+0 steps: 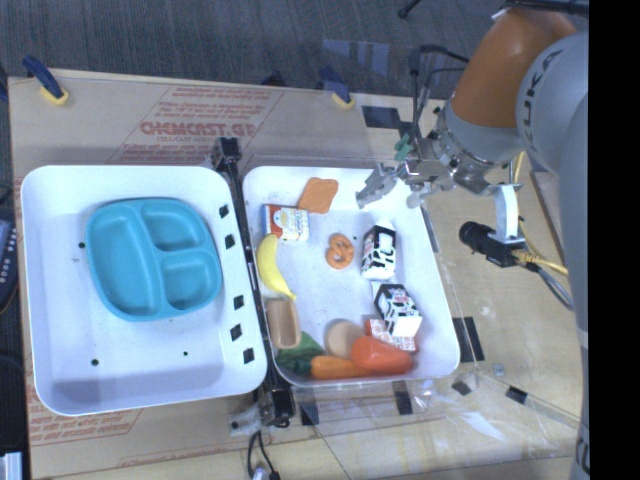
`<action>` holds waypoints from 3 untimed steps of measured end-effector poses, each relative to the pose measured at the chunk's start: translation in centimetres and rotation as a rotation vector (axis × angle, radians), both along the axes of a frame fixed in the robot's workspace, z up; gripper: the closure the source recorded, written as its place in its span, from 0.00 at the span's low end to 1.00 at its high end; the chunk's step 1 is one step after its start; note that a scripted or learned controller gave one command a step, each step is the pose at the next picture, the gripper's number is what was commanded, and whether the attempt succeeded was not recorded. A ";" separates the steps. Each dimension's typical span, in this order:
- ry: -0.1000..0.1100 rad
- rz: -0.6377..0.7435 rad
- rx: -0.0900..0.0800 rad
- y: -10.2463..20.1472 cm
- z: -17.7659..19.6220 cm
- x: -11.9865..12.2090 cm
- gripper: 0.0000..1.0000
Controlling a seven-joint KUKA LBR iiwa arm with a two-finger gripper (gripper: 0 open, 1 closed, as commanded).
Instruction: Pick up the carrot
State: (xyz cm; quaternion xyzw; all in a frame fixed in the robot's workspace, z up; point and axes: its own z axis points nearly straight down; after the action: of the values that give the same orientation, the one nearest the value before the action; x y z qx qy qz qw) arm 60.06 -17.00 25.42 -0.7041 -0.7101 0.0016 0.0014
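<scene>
1. Nearest you: carrot [335,368] lies flat along the near wall of the right bin [440,298], green top pointing left, touching a red item [382,354] on its right.
2. Just behind: round tan piece [343,337], a small hot dog [283,324], and a black-and-white carton [398,311].
3. Mid bin: banana [270,266], pretzel [340,251], second black-and-white carton [379,251].
4. Far side: orange cracker [319,195], small boxed item [289,223].
5. Left bin [50,298] holds a blue divided tray [153,258].
6. Gripper [385,183] hovers over the right bin's far right corner, well apart from the carrot; fingers spread, nothing between them.
</scene>
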 end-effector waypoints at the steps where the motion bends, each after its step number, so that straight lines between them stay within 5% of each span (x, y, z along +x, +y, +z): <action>1: -0.001 0.009 0.000 5.3 1.5 -8.5 0.00; 2: 0.003 0.088 0.001 13.0 -1.4 -12.5 0.00; 3: 0.009 0.080 0.000 7.5 -12.4 -8.2 0.00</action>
State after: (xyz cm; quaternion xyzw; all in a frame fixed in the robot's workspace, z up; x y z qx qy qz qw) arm 51.91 -9.52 13.00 -0.6752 -0.7376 0.0048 0.0048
